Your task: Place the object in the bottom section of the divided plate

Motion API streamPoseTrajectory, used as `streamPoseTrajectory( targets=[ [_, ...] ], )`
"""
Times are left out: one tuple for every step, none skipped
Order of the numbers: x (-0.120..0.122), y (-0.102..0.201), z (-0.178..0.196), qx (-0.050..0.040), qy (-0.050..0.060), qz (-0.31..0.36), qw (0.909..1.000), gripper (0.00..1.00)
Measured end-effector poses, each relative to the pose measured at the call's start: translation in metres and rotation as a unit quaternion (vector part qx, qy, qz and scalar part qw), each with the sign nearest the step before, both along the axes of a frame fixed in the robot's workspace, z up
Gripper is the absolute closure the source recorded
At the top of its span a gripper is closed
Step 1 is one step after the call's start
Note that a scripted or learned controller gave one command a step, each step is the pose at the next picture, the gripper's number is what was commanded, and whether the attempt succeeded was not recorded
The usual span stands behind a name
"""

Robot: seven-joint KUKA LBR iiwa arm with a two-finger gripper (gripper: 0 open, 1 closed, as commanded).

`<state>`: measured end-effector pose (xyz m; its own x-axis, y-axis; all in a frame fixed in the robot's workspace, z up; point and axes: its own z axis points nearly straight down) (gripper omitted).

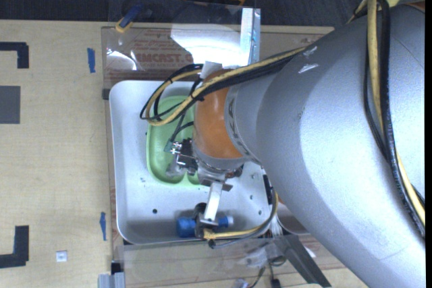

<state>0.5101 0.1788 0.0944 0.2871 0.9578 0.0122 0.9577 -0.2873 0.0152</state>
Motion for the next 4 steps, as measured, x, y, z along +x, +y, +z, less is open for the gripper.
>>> streamPoseTrajectory(
  targets=[
    [0.002,0.002,0.012,0.0026,-0.003,-0.001,1.0000,1.00],
    [0.051,0.032,0.001,-0.0109,0.017,-0.064,0.9978,1.00],
    [0.055,0.043,-0.002,-0.0025,0.005,-0.059,0.9983,0.00],
    [0.056,0.033,0.011,-0.0109,0.007,-0.062,0.9980,1.00]
  ],
)
